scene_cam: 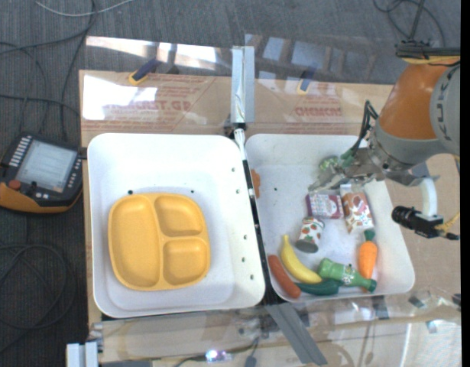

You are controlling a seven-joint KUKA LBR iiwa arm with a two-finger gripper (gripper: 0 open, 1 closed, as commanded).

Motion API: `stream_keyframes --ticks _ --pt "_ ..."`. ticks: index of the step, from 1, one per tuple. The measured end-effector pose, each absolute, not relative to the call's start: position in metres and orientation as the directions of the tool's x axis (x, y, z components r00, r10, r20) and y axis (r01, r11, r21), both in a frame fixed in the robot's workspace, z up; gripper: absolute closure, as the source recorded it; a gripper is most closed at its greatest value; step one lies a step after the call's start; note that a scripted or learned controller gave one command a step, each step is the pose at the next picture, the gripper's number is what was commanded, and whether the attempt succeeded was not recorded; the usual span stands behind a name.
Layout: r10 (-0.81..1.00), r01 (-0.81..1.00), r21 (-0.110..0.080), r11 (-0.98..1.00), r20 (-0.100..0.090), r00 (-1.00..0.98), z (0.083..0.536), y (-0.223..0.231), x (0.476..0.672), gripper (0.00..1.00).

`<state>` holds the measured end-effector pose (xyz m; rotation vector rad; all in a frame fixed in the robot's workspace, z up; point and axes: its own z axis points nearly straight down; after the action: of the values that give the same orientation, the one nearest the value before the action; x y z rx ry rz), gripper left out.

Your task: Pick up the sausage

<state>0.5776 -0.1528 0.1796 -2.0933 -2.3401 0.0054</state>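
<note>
The pincer [335,176] hangs low over the far part of the right bin [284,159], its thin metal fingers pointing towards the left, and from where I stand I cannot tell how wide it is spread or whether it has hold of anything; a small green thing [329,163] sits right against it, too muddled with the metal to name. Just beneath it lie two little printed cartons [325,205], one purple and white, the other reddish [358,212], side by side and touching. A short way nearer the front a small cup-shaped piece with a red spot [309,234] stands tilted, and to its right a carrot [367,256] lies with its green top towards the cartons. Along the front wall of the bin things crowd together: a banana [297,261] curves down from the cup, a green bottle [346,274] lies on its side under the carrot, a dark green vegetable [319,287] lies below the banana, and the sausage [283,276], reddish brown, rests slantwise in the front left corner, touching the banana's left side and well apart from the pincer. The grey arm with its orange band [419,109] comes in over the bin's right rim. The left bin [166,155] holds a yellow divided plate [159,240], and off the bench to the left a handheld control pendant [38,173] lies on the carpet
</note>
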Motion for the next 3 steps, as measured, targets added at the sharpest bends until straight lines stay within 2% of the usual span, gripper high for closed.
stream_keyframes --ticks 1,2,3 --pt "0.931 0.931 0.008 0.364 -0.008 -0.364 0.09 -0.159 0.53 0.0" --pt "0.898 0.898 0.012 0.44 -0.005 -0.44 0.089 -0.19 0.611 0.0" --pt "0.873 0.872 -0.05 0.487 0.024 -0.487 0.095 -0.158 0.649 0.0"
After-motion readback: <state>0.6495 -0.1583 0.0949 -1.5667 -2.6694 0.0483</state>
